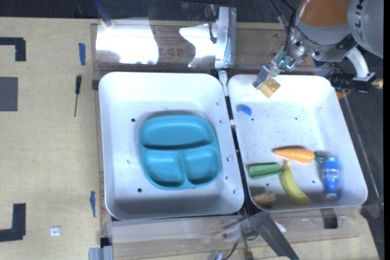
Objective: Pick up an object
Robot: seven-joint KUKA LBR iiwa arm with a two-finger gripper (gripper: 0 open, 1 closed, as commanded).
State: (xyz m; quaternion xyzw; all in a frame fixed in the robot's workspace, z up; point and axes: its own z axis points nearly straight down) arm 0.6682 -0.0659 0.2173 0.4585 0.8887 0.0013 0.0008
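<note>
Arm: your grey arm (341, 3) with its orange band comes in from the upper right, wrist angled down over the far edge of the right bin (350, 131).
Gripper: your gripper (268, 83) hangs at that bin's back rim, near its left corner, and it is closed on a small tan block (270, 87), which sits between the fingertips.
Tan block: it is up off the bin floor, over the white back wall, tilted.
Right bin, front: an orange carrot (294, 154) lies across the middle; just in front of it you have a green vegetable (264, 170) and a yellow banana (293, 184), close together.
Right bin, corner: a blue bottle (330, 174) rests by the right wall, beside the carrot's tip.
Right bin, back: a small blue piece (244, 110) lies near the divider.
Front edge: a brown lump (264, 197) lies beside the banana.
Left bin: the left bin (116, 131) holds a blue divided tray (179, 150), flat at the middle.
</note>
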